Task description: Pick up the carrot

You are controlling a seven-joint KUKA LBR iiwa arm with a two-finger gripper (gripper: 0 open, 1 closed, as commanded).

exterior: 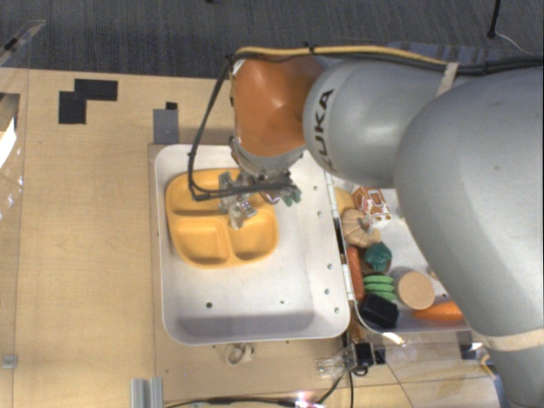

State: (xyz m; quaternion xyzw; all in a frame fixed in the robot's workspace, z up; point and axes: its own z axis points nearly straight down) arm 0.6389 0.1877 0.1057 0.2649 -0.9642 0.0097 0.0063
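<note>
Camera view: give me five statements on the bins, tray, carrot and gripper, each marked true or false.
1. The yellow tray lies in the left bin. True.
2. The gripper is over the right bin. False: it is over the tray.
3. The carrot lies in the right bin. True.
4. The carrot is on the tray. False: it lies among the right bin's clutter.
5. The gripper is apart from the carrot. True.

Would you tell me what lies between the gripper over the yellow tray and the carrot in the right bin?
In the camera view, between the gripper and the carrot lie bare white bin floor, the bins' adjoining walls, then crowded items: a green toy and a tan round-topped cylinder.
</note>
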